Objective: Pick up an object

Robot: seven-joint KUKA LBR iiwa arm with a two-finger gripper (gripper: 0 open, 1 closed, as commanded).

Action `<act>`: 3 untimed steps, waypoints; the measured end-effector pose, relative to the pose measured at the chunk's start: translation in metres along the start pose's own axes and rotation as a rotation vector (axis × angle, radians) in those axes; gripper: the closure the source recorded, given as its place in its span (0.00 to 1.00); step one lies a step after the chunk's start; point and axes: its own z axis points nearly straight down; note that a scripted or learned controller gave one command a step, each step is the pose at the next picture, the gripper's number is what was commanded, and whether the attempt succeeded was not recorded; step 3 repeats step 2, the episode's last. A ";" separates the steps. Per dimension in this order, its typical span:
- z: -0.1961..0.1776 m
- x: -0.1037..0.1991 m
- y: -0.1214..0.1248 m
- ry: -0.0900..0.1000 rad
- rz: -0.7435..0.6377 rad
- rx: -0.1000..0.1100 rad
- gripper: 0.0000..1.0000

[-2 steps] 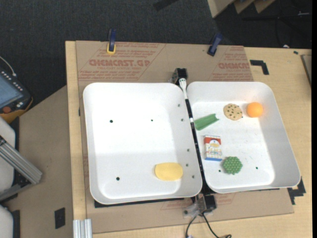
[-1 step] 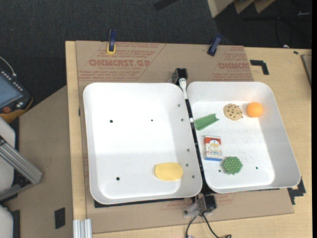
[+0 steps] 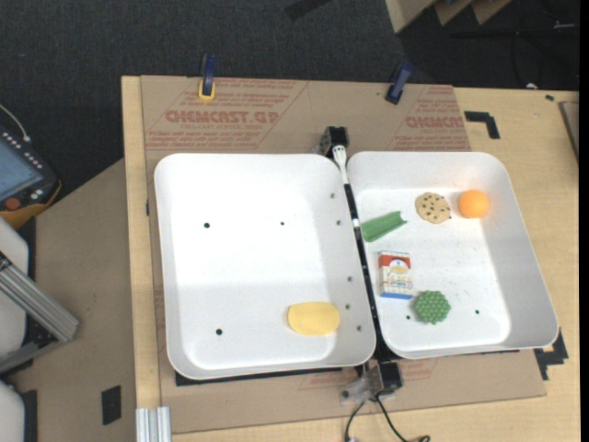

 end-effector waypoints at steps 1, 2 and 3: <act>0.000 0.000 0.000 0.000 0.000 0.000 1.00; 0.112 0.001 -0.001 0.007 0.001 0.015 1.00; 0.112 0.001 -0.001 0.007 0.001 0.015 1.00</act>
